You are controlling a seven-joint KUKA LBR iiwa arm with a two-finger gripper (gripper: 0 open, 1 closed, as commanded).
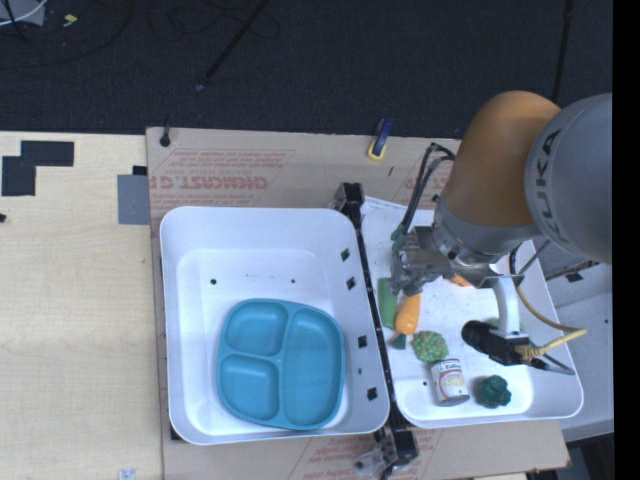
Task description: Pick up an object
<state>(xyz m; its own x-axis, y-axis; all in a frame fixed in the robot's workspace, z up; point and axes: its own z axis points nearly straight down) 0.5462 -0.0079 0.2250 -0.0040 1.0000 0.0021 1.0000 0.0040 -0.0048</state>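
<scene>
The hand point(408, 276) hung low at the right bin's point(560, 408) left edge, just above a carrot point(407, 314); its grip I could not tell; broccoli point(430, 345), a can point(450, 381) lay nearer the front edge; a blue tray point(280, 363) filled the left bin point(200, 258).

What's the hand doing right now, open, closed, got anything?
Hand: low in the right bin, just above the orange carrot-like piece; open or closed cannot be told, and no object is visibly held.
</scene>
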